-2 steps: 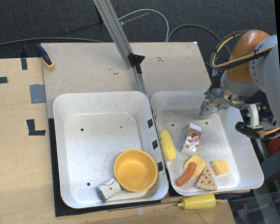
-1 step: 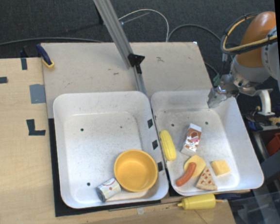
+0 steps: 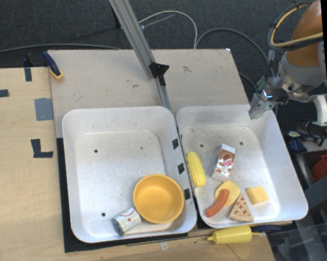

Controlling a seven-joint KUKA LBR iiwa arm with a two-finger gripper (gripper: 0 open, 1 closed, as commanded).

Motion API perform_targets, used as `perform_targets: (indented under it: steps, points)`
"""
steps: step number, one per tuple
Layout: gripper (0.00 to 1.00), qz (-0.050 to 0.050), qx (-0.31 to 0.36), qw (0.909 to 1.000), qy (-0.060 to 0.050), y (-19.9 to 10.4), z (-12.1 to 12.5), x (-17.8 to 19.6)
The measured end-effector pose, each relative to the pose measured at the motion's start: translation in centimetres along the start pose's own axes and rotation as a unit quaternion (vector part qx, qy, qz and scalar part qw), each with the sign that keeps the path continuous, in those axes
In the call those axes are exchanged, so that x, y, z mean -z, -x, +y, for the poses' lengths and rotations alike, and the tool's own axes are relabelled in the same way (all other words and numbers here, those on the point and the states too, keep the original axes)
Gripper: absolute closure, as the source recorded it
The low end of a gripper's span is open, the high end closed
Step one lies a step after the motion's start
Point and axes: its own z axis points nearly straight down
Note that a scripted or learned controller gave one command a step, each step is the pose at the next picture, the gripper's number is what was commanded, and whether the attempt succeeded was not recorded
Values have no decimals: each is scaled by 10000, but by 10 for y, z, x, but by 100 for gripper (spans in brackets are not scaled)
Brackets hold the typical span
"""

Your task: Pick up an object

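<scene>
The right bin (image 3: 270,146) holds a yellow corn cob (image 3: 196,168), a small white and red carton (image 3: 225,162), a red sausage (image 3: 217,203), a pizza slice (image 3: 241,210) and a yellow cheese block (image 3: 257,195). In the left bin (image 3: 95,133) are a yellow bowl (image 3: 158,198) and a small can (image 3: 126,220) lying on its side. My gripper (image 3: 259,104) hangs over the far right corner of the right bin, well away from all the objects, with nothing seen in it.
A yellow mustard bottle (image 3: 232,236) lies on the bench just outside the right bin's near rim. A slanted metal pole (image 3: 138,38) rises behind the bins. Cables run across the dark floor at the back.
</scene>
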Motion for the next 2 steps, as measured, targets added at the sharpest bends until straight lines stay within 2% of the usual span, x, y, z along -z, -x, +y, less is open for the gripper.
perform_targets:
  steps: [1,2]
  points:
    - [100,-2,2,10000,2,0,1,54]
    - [100,11,14,10000,-31,-49,-18,53]
